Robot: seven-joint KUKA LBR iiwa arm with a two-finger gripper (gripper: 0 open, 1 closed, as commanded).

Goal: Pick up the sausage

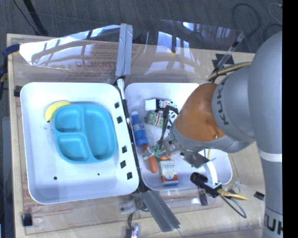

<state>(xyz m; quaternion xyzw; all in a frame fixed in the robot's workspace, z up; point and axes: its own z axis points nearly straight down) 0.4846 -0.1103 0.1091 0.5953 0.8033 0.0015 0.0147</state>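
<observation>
The sausage [153, 164], a small orange-red piece, lies on the floor of the right bin [222, 175] near the wall it shares with the left bin, just beside a small carton [168, 172] and below a blue bottle [138, 131]. The gripper [164, 148] sits low in the bin, close above and to the right of the sausage, among packets [154, 117] crowded toward that side. The orange band [201, 118] of the arm hides much of the wrist, and I cannot tell whether the jaws are apart or together; nothing can be seen clamped between them. Judging from this, the arm is reaching down for a grasp, and the tight clutter may get in the way. In the left bin [35, 172] a blue divided plate [85, 133] rests partly over a banana [54, 108], well apart from the work.
</observation>
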